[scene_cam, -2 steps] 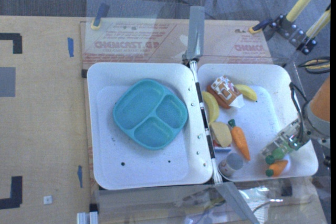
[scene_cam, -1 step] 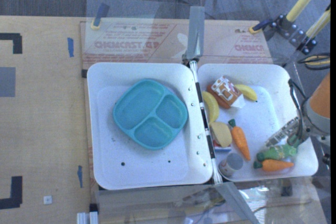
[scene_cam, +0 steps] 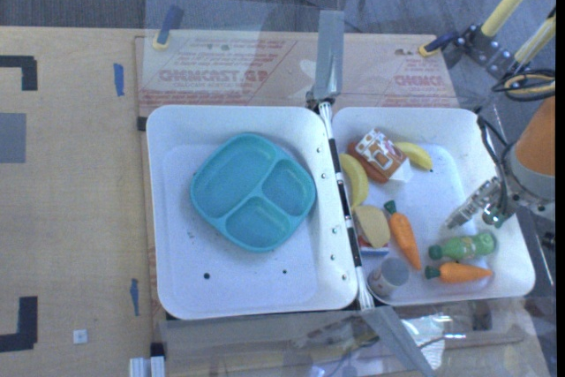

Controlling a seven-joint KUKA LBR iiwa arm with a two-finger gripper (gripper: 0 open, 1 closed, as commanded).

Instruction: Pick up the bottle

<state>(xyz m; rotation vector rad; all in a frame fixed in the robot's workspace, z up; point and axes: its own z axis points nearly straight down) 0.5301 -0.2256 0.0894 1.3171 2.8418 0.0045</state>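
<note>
- At lower right of frame, in the right bin, we see the green bottle lying flat, prob. light, slick plastic.
- Gripper just above it, grasping nothing; we'd grab mid-body.

Red print runs across the cardboard sheet behind the bins, but it's mirrored and too faint to read.

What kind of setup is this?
Likely a robotics lab pick-and-place bench: two shallow white plastic bins side by side, toy food such as an orange plastic carrot, and a small green plastic bottle beside the tool.
</note>
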